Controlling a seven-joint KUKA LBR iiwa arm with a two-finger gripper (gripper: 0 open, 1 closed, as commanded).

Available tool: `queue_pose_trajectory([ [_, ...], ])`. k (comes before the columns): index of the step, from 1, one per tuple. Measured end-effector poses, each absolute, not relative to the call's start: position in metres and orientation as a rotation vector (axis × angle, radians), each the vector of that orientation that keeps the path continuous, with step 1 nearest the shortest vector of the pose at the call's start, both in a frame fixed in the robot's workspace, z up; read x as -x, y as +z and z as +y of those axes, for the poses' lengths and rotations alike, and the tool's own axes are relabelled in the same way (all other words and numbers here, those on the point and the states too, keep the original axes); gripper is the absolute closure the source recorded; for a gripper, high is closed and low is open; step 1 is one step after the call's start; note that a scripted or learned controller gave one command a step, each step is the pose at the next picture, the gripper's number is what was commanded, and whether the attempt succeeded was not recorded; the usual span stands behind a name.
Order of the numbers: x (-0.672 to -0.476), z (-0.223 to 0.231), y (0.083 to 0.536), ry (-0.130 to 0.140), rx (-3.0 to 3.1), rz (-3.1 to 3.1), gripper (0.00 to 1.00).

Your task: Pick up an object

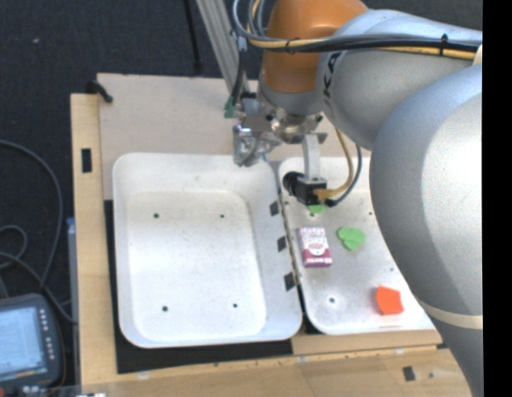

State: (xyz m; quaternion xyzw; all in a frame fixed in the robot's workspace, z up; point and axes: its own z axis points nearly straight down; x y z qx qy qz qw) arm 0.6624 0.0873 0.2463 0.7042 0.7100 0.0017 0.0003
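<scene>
In the right bin lie a small purple and white box, a flat green piece just right of it, and an orange block near the front. A small green bit peeks out under a black part of the arm. My gripper hangs over the back rim of the left bin, near the divide between the two bins. It is well behind the box and apart from all the objects. I see nothing in it.
The big grey arm covers the right side of the right bin. A black fitting with a cable hangs over that bin's back. A metal strut rises behind the bins.
</scene>
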Motion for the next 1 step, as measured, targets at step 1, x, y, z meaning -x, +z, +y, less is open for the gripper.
queue_pose_trajectory([
  [1, -0.6623, 0.0822, 0.2457, -0.001, -2.217, 2.224, 0.0],
])
